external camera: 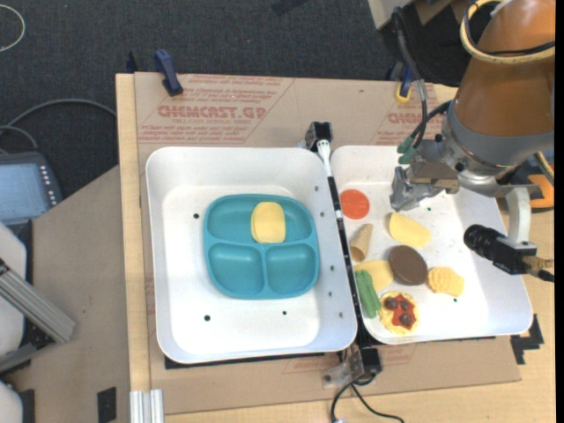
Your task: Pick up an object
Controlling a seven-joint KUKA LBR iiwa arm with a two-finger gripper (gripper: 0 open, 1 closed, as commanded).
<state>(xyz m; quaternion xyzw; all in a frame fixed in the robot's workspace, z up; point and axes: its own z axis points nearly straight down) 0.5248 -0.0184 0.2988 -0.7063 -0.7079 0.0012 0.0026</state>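
The gripper (407, 194) hangs low over the far half of the right bin (493, 324), apparently lining up a pick. Whether it is spread or pinched cannot be told from this slant. A pale yellow wedge (409, 230) lies just beside it, toward the bin's near edge; the next move calls for a short shift and descent.

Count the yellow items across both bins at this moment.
4. One oval piece on the teal tray in the left bin; in the right bin, a wedge, a ridged piece and a partly covered piece. The arm may hide more.
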